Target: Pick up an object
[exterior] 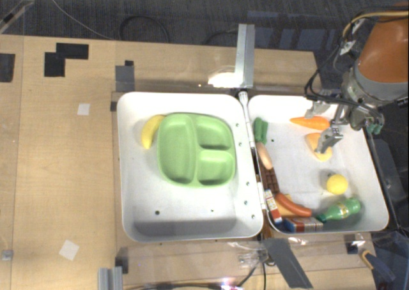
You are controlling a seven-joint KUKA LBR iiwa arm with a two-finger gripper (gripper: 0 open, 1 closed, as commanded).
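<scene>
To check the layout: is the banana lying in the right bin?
No, the banana lies in the left bin, beside the green tray.

A divided plate [195, 149] is set in the left bin [137, 212], a banana [150, 131] at its left edge; in the right bin [377, 215], a carrot [305, 122] is placed behind a lemon [337, 184] and a bottle [340, 210]

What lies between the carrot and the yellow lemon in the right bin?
In the camera view, the gripper and an orange-yellow piece under it lie between the carrot and the lemon; then bare bin floor.
</scene>
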